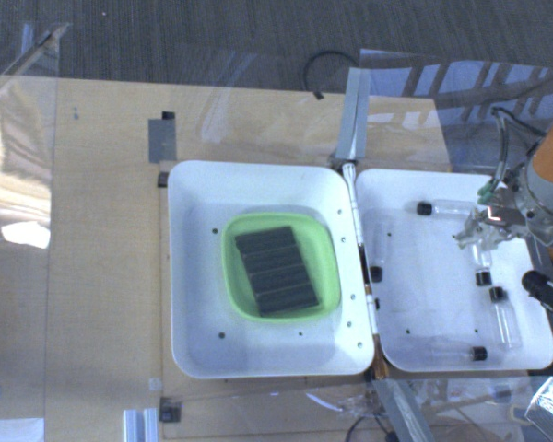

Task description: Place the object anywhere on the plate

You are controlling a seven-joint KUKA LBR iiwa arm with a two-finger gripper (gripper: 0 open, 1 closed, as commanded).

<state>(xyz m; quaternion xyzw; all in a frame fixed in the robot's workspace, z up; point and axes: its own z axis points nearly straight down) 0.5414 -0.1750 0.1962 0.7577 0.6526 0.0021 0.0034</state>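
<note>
— Hand (487, 221) position? 
— Right edge of the frame, over the right bin (442, 343); whether it is apart or together, I cannot tell.
— And the object? 
— Dark ridged block (276, 271) lies on the green plate (235, 274), left bin (194, 247).

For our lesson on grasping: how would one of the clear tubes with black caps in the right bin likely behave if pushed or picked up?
The clear tube looks round and lies flat, so it would probably roll. Its see-through, shiny wall suggests something light, slippery, perhaps fragile. The black cap might offer better grip.

Dark ribbed block (276, 271) flat, angled, on green plate (232, 258), left bin.
</note>
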